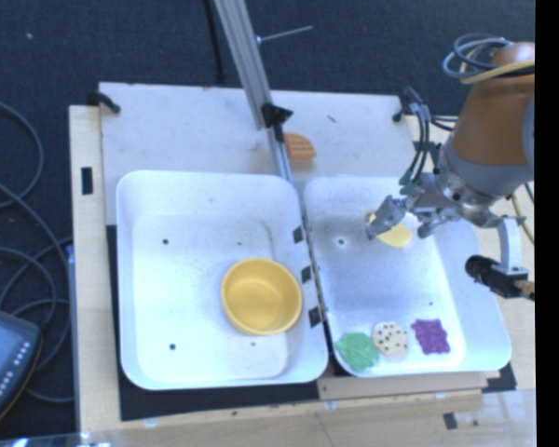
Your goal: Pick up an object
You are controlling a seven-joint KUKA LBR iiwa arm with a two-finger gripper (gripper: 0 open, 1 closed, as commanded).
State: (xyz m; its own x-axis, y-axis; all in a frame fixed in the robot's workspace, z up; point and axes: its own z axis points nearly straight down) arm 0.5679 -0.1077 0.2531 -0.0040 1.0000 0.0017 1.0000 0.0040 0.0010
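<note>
My gripper (405,220) hangs over the back part of the right bin (466,291), its two grey fingers spread apart. A small pale yellow piece (397,237) lies on the bin floor just under and between the fingertips; I cannot see the fingers closed on it. Along the front edge of the same bin sit a green lump (357,349), a round speckled cookie (389,339) and a purple piece (431,335). A yellow bowl (261,295) stands upright in the left bin (158,250).
A slanted aluminium post (247,59) rises from the bench behind the divide between the bins. An orange object (299,147) lies on the bench beside its foot, outside the bins. Cables trail on the dark floor at left.
</note>
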